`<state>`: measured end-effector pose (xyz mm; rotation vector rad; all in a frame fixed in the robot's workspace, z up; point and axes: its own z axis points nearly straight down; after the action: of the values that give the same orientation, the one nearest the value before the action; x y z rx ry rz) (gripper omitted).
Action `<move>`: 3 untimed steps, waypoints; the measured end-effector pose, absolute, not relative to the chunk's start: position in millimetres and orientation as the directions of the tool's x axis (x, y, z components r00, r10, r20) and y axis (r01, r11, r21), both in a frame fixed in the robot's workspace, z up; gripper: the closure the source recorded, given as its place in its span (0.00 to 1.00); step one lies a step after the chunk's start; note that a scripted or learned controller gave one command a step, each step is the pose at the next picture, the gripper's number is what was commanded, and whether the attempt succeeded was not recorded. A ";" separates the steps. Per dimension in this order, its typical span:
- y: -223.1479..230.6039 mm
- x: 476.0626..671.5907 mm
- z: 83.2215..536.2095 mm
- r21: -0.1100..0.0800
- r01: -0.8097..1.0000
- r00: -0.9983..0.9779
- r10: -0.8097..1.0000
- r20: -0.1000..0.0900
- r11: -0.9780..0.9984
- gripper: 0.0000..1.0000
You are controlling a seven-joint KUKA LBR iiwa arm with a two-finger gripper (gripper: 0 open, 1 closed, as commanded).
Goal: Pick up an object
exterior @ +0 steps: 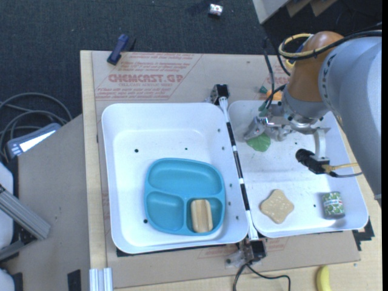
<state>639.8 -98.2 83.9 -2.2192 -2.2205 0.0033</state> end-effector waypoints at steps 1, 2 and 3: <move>-96.1 631.0 84.0 -0.003 1.000 0.001 1.000 0.000 -0.001 0.00; -114.0 640.0 96.9 0.002 1.000 0.000 1.000 -0.001 0.000 0.00; -94.6 623.8 83.3 -0.004 1.000 -0.001 1.000 0.001 0.001 0.00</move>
<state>623.8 -94.6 83.3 -2.2184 -2.2196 0.0028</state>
